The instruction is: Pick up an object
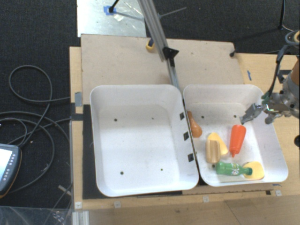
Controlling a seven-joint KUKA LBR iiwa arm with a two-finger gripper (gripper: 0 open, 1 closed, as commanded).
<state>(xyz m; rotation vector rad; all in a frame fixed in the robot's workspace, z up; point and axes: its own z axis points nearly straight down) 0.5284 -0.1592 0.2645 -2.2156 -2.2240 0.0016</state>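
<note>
Nothing is picked up yet. The tool [254,112] hovers at the right bin's [220,93] two o'clock edge, its fingers apart and empty. The orange carrot [237,139] lies just at its seven o'clock, so descent, closing and lifting remain.

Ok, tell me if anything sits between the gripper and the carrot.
Nothing visible does. The gripper hovers over the right bin, up and right of the carrot, with bare bin floor between them. The bread and green bottle lie on the carrot's far side.
</note>
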